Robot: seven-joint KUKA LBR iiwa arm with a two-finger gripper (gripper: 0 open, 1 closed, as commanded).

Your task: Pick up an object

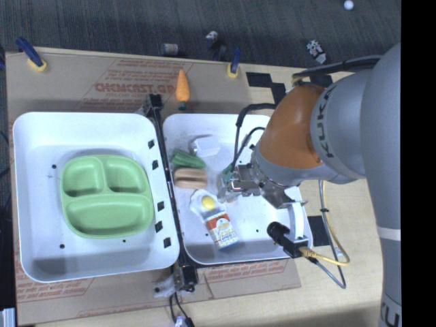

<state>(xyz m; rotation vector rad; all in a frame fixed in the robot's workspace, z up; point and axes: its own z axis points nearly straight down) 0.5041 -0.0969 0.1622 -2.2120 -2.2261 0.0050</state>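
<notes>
In the right bin [204,254] lie a green vegetable-like piece [187,160], a tan hot-dog bun [190,177], a clear pale object [204,145] and a small bottle with a yellow cap and orange label [216,221]. My gripper [231,181] hangs low over the middle of this bin, just right of the bun and above the bottle. The grey arm with its orange band [293,138] covers the bin's right part.
The left bin [27,196] holds a green divided tray [105,195]. An orange carrot-like toy [182,86] lies on the cardboard behind the bins. Blue clamps [31,53] sit on the cardboard's far edge.
</notes>
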